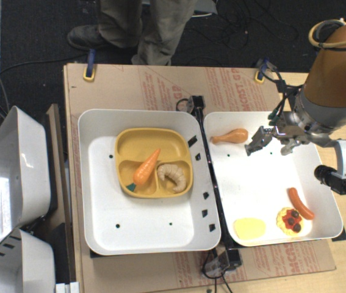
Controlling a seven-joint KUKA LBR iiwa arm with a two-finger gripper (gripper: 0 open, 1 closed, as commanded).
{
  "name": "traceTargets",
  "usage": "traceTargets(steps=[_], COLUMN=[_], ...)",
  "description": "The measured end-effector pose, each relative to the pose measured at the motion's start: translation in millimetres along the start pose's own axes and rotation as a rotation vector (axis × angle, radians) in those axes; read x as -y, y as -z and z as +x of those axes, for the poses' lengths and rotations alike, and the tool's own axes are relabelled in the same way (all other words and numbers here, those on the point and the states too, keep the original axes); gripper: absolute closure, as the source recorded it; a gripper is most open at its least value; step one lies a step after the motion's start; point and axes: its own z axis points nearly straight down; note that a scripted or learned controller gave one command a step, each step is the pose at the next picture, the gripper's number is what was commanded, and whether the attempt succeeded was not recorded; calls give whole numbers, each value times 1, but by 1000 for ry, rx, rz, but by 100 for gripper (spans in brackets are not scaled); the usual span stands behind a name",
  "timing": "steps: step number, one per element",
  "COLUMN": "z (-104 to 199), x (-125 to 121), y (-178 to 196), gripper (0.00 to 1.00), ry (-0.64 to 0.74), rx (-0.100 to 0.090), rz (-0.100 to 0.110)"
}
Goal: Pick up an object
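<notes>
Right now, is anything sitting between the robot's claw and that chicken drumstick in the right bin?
Nothing visible does. The gripper hangs over the right bin, just to the right of the drumstick, with bare white bin floor between them. The sausage, the small pizza and the yellow disc lie far off by the near edge.

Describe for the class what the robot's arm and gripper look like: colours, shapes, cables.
The arm is thick and rounded, grey, with a broad orange band near its top. Thin cables run along its left side by the wrist. The gripper is small, dark and metallic, with two short fingers. A black knob-like part juts out on the arm's lower right.
</notes>
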Motion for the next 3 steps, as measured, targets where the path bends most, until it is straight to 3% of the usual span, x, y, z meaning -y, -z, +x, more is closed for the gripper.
traceTargets(steps=[3], z=[-1], x=[19], y=[-167], gripper=[0], ry=[-3], rx=[-1], rz=[5])
